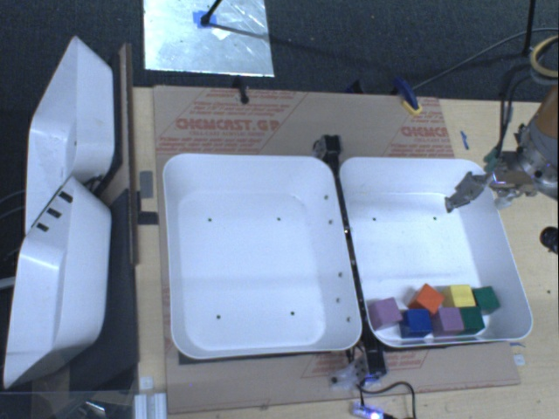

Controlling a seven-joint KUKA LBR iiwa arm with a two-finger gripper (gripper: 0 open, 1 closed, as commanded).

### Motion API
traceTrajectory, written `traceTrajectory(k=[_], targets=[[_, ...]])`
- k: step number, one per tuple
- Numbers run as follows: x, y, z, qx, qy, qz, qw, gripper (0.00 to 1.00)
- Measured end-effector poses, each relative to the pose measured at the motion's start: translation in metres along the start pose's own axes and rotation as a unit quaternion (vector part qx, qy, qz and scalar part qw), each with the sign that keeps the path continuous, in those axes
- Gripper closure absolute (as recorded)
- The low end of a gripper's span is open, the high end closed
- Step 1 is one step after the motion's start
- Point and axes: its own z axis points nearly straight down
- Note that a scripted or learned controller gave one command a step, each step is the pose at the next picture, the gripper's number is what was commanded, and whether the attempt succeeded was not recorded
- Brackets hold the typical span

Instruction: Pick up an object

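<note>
The tool [461, 195] hangs over the far right part of the right bin [410, 186], near the worktop's right edge; whether it is open I cannot tell. Coloured blocks [437, 311] cluster in that bin's near right corner

The arm [543, 138] has an orange-brown band above a grey metal wrist. The gripper [463, 195] is grey, thin and pointed. Dark cables run beside the wrist, and small metal parts are on it.
</note>
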Motion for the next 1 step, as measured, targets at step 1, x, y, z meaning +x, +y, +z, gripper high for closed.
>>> traceTrajectory(k=[1], targets=[[0.0315, 0.0666, -0.0083, -0.001, 0.0, -0.002, 1.0, 0.0]])
